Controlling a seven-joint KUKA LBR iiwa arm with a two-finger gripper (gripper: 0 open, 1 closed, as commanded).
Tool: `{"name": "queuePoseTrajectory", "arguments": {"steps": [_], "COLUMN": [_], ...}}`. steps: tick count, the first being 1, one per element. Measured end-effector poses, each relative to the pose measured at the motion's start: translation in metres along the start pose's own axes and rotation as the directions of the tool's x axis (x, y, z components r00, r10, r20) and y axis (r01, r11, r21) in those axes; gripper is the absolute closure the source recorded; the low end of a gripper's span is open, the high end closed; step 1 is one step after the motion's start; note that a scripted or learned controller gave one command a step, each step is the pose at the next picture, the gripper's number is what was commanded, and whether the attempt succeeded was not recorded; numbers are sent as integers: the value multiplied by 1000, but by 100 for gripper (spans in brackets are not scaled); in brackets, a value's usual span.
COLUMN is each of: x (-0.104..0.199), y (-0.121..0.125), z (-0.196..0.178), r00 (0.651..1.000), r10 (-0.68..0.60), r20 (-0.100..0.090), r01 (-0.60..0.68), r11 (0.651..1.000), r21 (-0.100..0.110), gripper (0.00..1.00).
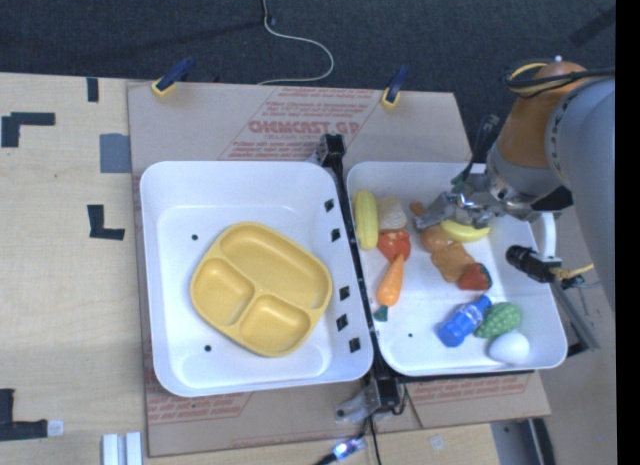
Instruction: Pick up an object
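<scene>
Right bin [400,351], near end: white egg [510,347], green piece [498,318] and blue bottle [462,321] crowd the near-right corner, leaving bare floor to their left; mid-bin lie a carrot [391,280] and brown potato-like pieces [450,253]. Far end: gripper [452,208] sits low over a banana [467,230], which lies just on its near side, long axis left to right; whether the claw is open or closed cannot be told. Room is tight, with the bin's right wall close by and neighbouring pieces touching the banana.

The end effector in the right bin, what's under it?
Under the end effector lies a yellow banana beside a brownish potato-like toy in the right bin. The banana's upper part is covered by it.
</scene>
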State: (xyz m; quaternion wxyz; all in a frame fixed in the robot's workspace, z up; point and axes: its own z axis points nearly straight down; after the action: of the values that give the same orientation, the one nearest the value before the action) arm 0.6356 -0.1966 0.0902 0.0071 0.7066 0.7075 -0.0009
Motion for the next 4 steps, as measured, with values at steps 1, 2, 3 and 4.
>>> {"name": "queuePoseTrajectory", "arguments": {"steps": [1,2,3,4], "x": [1,3,7,8], "y": [0,-3,6,7], "z": [-11,-54,-114,-136], "r00": [1000,1000,1000,1000], "r10": [-1,0,-1,-1], "r20": [-3,-11,-11,-12], "r01": [1,0,1,1], "r11": [1000,1000,1000,1000], "r21": [1,6,5,7], "gripper": [100,100,100,100]}}
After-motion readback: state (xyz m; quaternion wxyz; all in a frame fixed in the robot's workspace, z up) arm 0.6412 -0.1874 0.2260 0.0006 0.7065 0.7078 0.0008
